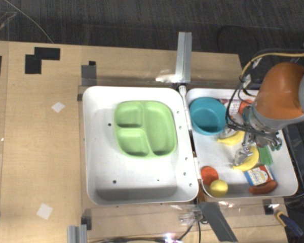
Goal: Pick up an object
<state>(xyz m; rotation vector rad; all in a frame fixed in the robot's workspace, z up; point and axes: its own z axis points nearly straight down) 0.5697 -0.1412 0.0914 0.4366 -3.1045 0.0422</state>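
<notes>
Two white bins sit side by side on my wooden bench; a green tray (144,127) fills the left one. My gripper (244,152) hovers over the banana (246,160) in the right bin (293,184); its grip state I cannot tell. With a packet (258,175) at five o'clock crowding it, I judge the curved banana could slip or get shoved aside.

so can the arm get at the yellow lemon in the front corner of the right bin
Probably yes. The lemon lies uncovered, with open space above it, a short way from the gripper. The orange fruit touching it and the bin wall may crowd the jaws.
</notes>
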